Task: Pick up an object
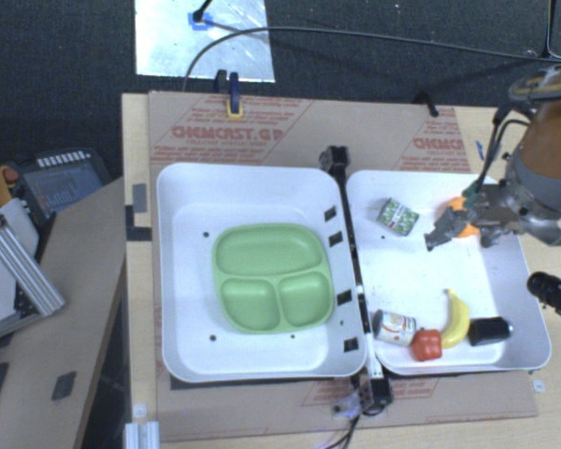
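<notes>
Camera view, looking down at a slant: two white bins sit side by side, and I place everything against the right bin (514,288). My gripper (446,229) hangs over its upper right part; whether it is spread or pressed together I cannot tell. One orange object (467,229) shows just beside my gripper, touching it or nearly so; I cannot tell which. One small green packet (396,216) lies in the bin's upper left part. Along its lower edge I count four things: one small can (394,326) on its side, one red pepper (427,344) touching it, one banana (456,318) and one black block (489,330). In the left bin (182,251) rests one green plate (266,277) with three compartments.
</notes>
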{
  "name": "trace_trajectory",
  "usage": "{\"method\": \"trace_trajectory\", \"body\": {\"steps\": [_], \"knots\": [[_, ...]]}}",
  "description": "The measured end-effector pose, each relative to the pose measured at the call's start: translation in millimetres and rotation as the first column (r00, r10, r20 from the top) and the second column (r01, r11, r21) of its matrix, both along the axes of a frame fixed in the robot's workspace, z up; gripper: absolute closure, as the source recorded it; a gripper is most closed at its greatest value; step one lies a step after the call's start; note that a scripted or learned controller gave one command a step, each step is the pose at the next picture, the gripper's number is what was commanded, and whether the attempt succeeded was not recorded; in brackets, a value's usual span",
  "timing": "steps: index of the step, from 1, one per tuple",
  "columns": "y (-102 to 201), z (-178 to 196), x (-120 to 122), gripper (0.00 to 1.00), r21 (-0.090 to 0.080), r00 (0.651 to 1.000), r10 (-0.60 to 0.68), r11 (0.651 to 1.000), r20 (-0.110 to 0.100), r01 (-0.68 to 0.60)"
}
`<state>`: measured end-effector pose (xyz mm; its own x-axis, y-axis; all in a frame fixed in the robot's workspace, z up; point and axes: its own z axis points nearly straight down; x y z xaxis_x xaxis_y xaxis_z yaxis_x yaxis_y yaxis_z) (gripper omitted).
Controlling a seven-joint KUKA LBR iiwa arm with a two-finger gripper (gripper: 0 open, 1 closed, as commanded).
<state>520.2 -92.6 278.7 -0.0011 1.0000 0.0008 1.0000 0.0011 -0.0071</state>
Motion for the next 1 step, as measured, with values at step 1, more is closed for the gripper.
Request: {"method": "trace_trajectory", "body": {"steps": [1], "knots": [[0.1, 4.5, 1.6, 0.00, -0.001, 1.000, 0.002, 1.000, 0.010, -0.002]]}}
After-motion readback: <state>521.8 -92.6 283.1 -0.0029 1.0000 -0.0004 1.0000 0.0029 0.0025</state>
